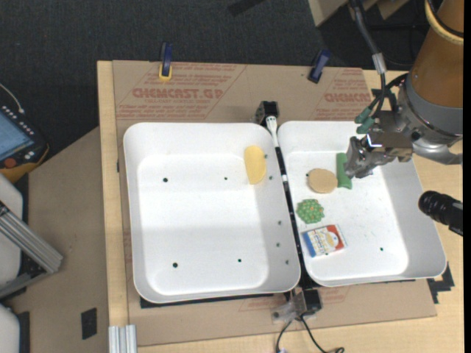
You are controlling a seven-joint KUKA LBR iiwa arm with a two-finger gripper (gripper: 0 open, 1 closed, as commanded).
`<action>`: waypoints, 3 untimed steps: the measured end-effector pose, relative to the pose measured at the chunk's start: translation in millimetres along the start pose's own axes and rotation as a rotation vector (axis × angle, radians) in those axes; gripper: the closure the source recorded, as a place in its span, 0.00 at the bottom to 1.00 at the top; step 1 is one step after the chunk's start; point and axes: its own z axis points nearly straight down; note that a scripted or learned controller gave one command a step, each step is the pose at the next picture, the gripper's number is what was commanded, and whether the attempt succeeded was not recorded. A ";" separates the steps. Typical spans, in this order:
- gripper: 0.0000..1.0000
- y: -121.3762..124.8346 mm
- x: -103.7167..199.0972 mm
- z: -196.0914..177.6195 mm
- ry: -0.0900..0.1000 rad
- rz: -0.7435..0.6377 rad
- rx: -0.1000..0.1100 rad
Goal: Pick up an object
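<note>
The gripper (358, 164) hung low in the right white bin (412, 259), directly over an upright green block (343, 172) at its left side; a grasp could not be judged. A tan round disc (321, 181) lay just left.

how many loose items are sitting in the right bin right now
4: a tan round disc near the middle, a green block beside it under the claw, a green bumpy ball below, and a small printed packet nearest the front. The arm may hide more.

It was a robotics lab: two shallow white plastic bins (147, 219) sat on a clamped brown cardboard-covered worktop (221, 87), cables (294, 337) trailing near.
</note>
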 end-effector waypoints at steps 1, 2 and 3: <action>1.00 1.5 -1.6 -16.7 -0.001 0.001 -0.016; 1.00 -0.5 60.9 -159.9 0.004 -0.006 -0.031; 1.00 -0.2 57.9 -161.9 0.000 0.001 -0.016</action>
